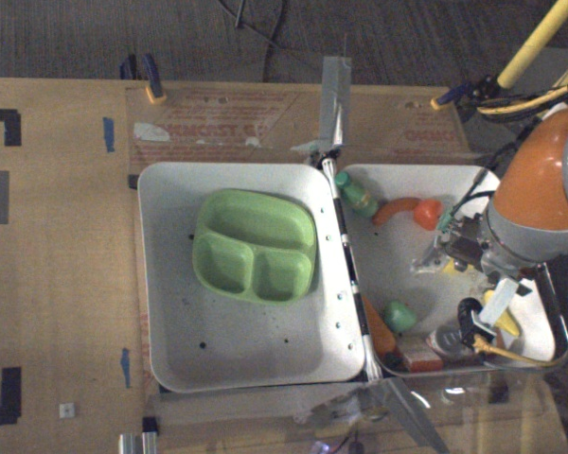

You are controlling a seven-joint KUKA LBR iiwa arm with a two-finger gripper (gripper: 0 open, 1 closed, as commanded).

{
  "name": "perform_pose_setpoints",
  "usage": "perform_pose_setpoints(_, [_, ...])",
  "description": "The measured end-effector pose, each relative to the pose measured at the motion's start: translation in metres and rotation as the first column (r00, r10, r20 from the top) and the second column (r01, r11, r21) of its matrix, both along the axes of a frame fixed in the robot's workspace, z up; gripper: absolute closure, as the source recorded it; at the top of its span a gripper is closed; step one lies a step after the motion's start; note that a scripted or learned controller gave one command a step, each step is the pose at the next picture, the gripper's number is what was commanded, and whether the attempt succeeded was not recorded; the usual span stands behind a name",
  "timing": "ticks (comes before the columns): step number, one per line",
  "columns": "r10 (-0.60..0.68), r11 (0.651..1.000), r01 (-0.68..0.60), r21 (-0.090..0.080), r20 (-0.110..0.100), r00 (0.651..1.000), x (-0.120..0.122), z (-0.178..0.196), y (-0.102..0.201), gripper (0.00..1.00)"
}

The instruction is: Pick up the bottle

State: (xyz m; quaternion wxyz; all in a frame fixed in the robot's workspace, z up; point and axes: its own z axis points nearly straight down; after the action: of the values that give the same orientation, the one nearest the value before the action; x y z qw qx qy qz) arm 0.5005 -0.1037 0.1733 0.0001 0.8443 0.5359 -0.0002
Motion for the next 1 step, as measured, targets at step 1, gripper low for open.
perform_pose_setpoints(1, [0.247,0.969,-0.247,0.0,0.006,0.969,-0.0195,-0.0834,-0.005,0.0])
